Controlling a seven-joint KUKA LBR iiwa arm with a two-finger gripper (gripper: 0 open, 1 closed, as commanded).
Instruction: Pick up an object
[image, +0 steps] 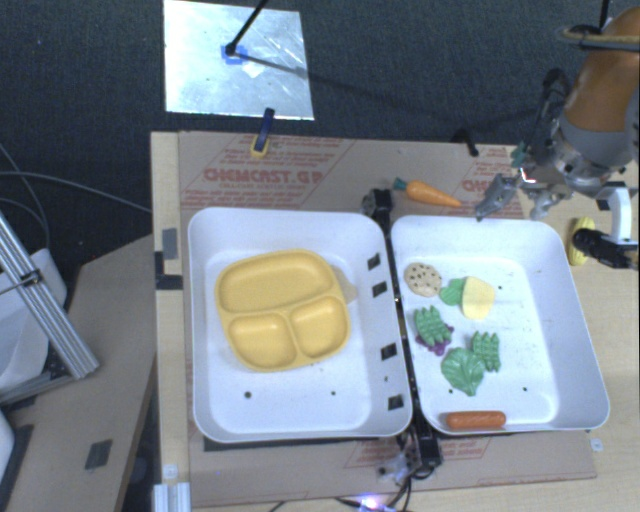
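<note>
White right bin (575, 300): cookie (423, 279), cheese wedge (478, 297), greens (466, 370), sausage (475, 421). Claw (515, 196) above far rim, parted, gripping nothing. Carrot (430, 193) outside on worktop (300, 170). Pick not yet begun; descent, grasp, lift all outstanding.

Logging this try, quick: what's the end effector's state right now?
End effector: open, holding nothing, above the right bin's far edge.

Bench (300, 160), board-covered, bears two white bins (300, 225) side by side; a carrot (430, 193) lies beyond them, a possibly blue-yellow tool (263, 133) far left.
</note>
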